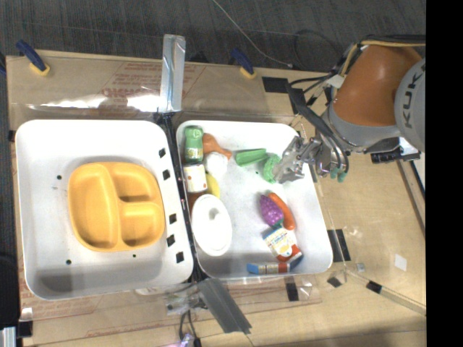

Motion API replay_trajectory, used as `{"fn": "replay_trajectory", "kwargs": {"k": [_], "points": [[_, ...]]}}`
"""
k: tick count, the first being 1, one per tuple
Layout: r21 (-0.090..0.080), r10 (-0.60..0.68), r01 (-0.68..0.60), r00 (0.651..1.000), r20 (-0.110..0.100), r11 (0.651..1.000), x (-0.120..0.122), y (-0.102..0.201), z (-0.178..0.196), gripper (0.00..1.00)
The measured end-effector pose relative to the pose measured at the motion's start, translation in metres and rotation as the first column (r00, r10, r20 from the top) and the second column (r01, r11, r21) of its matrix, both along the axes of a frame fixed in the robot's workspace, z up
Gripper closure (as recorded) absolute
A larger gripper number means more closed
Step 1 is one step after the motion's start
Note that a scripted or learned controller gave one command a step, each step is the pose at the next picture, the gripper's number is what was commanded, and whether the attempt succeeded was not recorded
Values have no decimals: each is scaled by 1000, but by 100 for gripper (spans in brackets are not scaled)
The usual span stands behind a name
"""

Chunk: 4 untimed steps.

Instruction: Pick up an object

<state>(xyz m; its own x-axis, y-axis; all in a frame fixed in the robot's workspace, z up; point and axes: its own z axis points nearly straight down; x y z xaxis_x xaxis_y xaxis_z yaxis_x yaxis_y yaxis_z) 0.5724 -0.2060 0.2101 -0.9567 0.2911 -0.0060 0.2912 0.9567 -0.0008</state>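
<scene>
- Many small things in the right bin (312, 215), which sits on the surface (369, 237).
- Green toy (250, 156) near the top of that bin, lying flat.
- Second green bit (270, 168) just beside it, right next to the end effector (295, 163).
- End effector low over the right bin's upper right part, close to the bin's wall; cannot tell if open or closed, and nothing seen held.
- Purple toy (270, 208) in the middle right, touching an orange one (284, 212) beside it.
- Small carton (282, 243) below those, tilted, with a blue and red marker (273, 267) near the bottom wall.
- White round bowl (212, 226) in the lower left part of the bin.
- Green bottle (193, 143) at the top left, with a brown bottle (194, 178) below it along the left wall.
- Orange carrot shape (214, 146) beside the green bottle, plus a white lump (215, 165) and a yellow piece (213, 186) just under it.
- Grey and orange arm (376, 85) reaching in from the right, with cables near the wrist.
- Left bin (36, 208) next to the right one, holding a yellow tray (116, 204) with three parts.
- Blue clamps (32, 55) on the far edge of the surface.
</scene>
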Motion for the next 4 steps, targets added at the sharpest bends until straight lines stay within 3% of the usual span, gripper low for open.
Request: {"fn": "replay_trajectory", "kwargs": {"k": [1, 2, 3, 4], "points": [[1, -224, 224, 975, -4, 975, 29, -5, 15, 100], [2, -321, 321, 947, -4, 947, 60, -2, 46, 100], [2, -465, 465, 885, -10, 885, -19, 79, 31, 100], [2, -417, 417, 909, -6, 909, -6, 99, 27, 100]]}}
